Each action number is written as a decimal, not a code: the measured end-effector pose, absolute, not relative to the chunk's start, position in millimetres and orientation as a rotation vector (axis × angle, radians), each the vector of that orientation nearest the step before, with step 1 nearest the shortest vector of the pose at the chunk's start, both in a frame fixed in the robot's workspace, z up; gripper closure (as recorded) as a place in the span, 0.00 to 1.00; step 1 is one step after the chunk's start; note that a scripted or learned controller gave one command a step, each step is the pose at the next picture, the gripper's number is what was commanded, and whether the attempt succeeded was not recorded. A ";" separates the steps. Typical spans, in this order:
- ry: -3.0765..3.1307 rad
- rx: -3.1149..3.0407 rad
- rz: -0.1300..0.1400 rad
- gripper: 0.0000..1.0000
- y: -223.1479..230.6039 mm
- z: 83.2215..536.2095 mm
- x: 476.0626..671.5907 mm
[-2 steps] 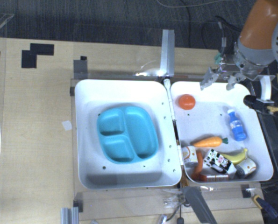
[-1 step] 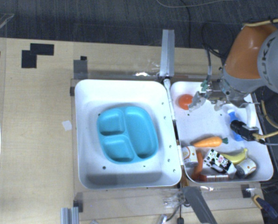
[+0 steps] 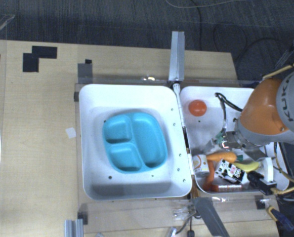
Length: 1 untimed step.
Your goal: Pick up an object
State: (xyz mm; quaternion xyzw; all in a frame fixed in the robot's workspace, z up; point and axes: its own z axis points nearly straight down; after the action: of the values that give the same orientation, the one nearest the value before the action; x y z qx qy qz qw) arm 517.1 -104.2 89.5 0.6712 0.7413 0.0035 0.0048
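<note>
The right bin (image 3: 206, 127) holds an orange ball (image 3: 197, 107) near its far left corner. A heap of small things lies along its near edge: an orange carrot-shaped piece (image 3: 221, 156), a yellow banana (image 3: 249, 166), a red piece (image 3: 210, 174) and a small printed box (image 3: 229, 171). My gripper (image 3: 226, 141) hangs low over this heap, just above the orange piece, under the arm's orange band (image 3: 263, 108). The arm's bulk hides the right part of the bin.
The left bin (image 3: 90, 132) carries a blue divided plate (image 3: 135, 140) in its middle. A metal post (image 3: 177, 58) stands behind the wall between the two bins. Black cables (image 3: 226, 105) trail along the arm over the right bin.
</note>
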 end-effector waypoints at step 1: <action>2.318 2.095 0.022 1.00 -103.1 102.0 520.8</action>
State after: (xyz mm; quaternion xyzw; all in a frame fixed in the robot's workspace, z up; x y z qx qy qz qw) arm 520.8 -103.1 102.0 0.6706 0.7417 0.0069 0.0085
